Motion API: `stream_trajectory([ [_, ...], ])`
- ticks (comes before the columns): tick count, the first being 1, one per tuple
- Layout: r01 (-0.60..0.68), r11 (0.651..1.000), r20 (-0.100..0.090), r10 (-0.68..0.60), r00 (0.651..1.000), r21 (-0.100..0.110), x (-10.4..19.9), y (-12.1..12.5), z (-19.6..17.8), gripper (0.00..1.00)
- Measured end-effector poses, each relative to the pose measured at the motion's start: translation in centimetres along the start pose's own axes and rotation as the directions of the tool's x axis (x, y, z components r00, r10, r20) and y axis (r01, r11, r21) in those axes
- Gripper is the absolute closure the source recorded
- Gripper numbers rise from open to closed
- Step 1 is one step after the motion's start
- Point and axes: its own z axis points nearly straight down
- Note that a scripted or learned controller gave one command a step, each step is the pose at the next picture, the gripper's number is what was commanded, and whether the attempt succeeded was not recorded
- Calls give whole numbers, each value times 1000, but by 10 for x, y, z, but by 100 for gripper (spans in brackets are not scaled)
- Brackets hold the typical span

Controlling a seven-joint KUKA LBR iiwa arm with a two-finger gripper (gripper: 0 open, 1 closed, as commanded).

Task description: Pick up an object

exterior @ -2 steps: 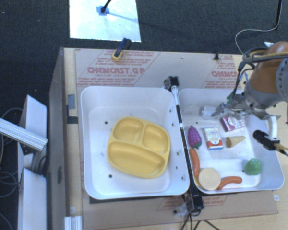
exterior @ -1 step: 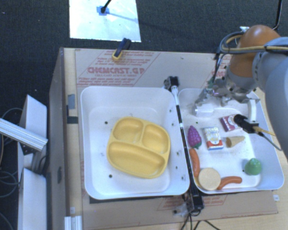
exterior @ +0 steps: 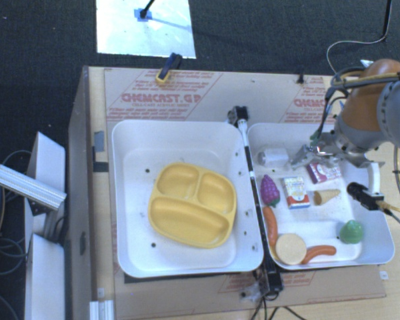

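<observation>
**Arm low over the right bin, bench on dark carpet**

I see the bench (exterior: pixel 187 89) topped with a tan sheet printed in red lettering, and two white bins side by side on it. The left bin (exterior: pixel 130 179) holds a yellow divided tray (exterior: pixel 193 204). The right bin (exterior: pixel 380 245) holds the small items: a white cylinder (exterior: pixel 275 156), purple grapes (exterior: pixel 270 190), a little carton (exterior: pixel 295 192), a cone (exterior: pixel 326 197), a carrot (exterior: pixel 272 224), a round cracker (exterior: pixel 291 248), a sausage (exterior: pixel 319 251), a green ball (exterior: pixel 351 231) and a red packet (exterior: pixel 323 173).

The gripper (exterior: pixel 311 151) sits near the bin's back, between the cylinder and the packet. I cannot tell whether it is open or closed, nor see anything held.

Around the bench the floor is dark carpet, with a pale square sheet (exterior: pixel 145 19) lying beyond the far edge and cables trailing at right.
</observation>
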Motion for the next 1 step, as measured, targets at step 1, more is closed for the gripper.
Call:
stream_trajectory([
  [1,-1,1000,-2,1,1000,2,-29,-2,1,0],
])
